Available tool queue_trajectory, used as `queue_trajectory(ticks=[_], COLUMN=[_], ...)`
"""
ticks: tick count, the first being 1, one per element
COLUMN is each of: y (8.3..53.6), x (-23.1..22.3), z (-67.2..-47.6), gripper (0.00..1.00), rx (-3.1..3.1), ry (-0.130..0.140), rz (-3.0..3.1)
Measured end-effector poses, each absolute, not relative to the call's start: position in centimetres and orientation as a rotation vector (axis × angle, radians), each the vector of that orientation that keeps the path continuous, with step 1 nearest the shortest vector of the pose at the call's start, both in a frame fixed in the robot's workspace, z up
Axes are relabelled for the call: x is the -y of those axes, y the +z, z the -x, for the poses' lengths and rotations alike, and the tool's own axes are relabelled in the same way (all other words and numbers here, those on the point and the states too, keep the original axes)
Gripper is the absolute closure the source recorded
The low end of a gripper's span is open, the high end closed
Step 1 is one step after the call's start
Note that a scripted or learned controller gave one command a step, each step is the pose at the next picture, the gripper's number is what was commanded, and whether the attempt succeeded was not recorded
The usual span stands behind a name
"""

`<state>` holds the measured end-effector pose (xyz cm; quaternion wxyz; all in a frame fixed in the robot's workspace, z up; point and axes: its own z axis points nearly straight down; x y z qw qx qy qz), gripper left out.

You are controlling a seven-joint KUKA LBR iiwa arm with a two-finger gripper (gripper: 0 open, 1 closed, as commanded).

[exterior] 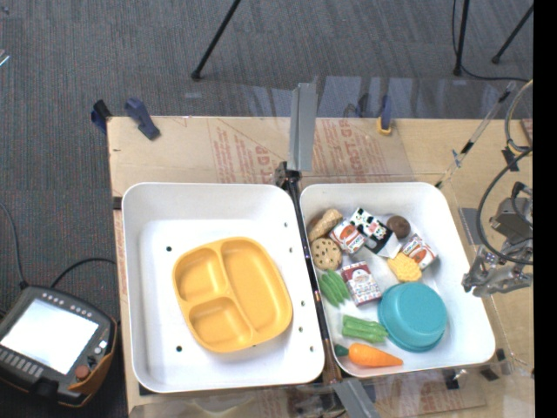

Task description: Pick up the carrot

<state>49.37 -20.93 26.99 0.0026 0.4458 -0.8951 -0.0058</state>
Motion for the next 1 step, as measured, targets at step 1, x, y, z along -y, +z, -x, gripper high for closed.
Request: queue_trajectory(ticks=[1], y=[39.58], x=[21.02], z=[-53.21], gripper=[1.0], rx=[2.604], ry=[0.0], rz=[-1.767])
